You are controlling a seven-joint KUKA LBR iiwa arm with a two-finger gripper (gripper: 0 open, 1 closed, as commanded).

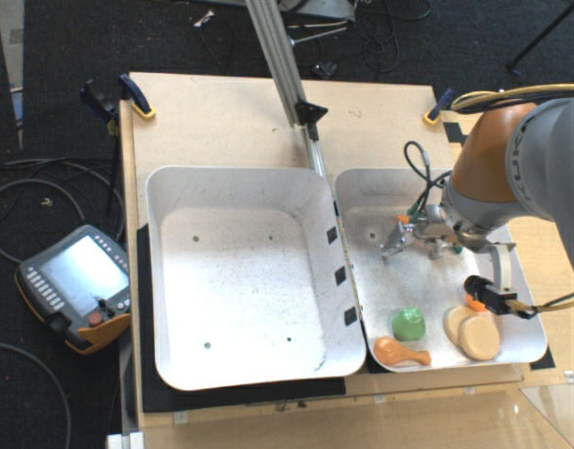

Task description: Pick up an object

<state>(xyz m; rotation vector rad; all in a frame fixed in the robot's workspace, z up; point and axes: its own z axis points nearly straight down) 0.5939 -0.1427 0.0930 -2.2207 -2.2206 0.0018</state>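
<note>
My gripper [394,243] hangs low over the middle of the right bin [371,187], above bare bin floor, and no object shows at its tip. Along that bin's front wall lie a green lump [409,324], an orange pear-shaped piece [399,351] and a tan round block [475,334]. They are well in front of the gripper and apart from it. A small orange piece [474,300] peeks out just behind the tan block, partly hidden.
The left bin [165,213] sits beside the right one, sharing a raised middle wall [341,260]. A slanted metal pole [279,50] rises from the bench behind the bins. The arm [511,162] covers the right bin's far right corner.
</note>
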